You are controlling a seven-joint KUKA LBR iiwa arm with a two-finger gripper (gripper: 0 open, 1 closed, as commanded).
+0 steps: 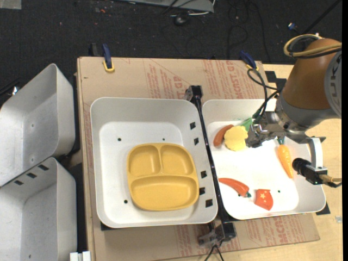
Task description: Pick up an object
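- The arm comes in from the right and hangs low over the right bin (312,203), with the gripper (254,137) down near the bin's upper left part.
- From where I stand I cannot tell how the gripper is set; its tip is a dark cluster pressed close to the toys.
- Just beside that tip lies a yellow round toy (236,138), touching a reddish sausage-shaped piece (219,135) on its left, with something green (248,124) tucked behind it.
- Further off in the same bin: an orange carrot (285,160) to the right, a red chili pepper (234,185) toward the front, and a small red strawberry-like piece (263,199) near it.
- The left bin (109,145) holds a yellow divided plate (162,176).
- The yellow toy looks like light, hard plastic play food, probably smooth and apt to roll or squirt out sideways; I'd take it across its widest middle, square on.
- Its neighbours crowd it, so a finger may land on the sausage instead.
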